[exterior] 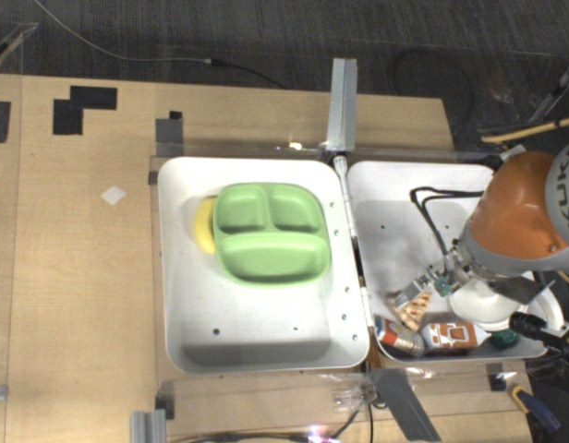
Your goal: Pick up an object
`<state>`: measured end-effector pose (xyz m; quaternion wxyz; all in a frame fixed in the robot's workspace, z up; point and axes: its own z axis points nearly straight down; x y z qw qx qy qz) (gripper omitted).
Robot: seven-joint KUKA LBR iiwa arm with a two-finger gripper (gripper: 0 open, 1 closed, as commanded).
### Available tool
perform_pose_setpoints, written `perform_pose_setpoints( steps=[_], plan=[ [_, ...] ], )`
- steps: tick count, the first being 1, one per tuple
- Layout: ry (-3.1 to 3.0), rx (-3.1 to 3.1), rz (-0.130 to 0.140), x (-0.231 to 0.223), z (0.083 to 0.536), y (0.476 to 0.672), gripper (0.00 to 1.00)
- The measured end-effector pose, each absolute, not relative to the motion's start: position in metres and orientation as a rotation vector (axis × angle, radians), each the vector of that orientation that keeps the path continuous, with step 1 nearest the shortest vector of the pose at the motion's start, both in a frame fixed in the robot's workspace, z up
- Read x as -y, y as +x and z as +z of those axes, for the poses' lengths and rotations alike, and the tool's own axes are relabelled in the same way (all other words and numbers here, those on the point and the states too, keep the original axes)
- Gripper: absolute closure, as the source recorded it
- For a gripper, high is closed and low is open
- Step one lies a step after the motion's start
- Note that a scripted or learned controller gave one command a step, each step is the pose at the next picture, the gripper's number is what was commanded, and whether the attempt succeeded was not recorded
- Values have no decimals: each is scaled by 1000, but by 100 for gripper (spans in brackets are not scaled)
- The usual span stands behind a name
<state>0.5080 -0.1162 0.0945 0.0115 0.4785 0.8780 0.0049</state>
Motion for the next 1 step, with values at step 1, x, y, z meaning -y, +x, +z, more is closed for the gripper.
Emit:
perform_pose_setpoints(
  steps=[1],
  plan=[
    [1210,-2872,8,92,94,528,0]
  ],
)
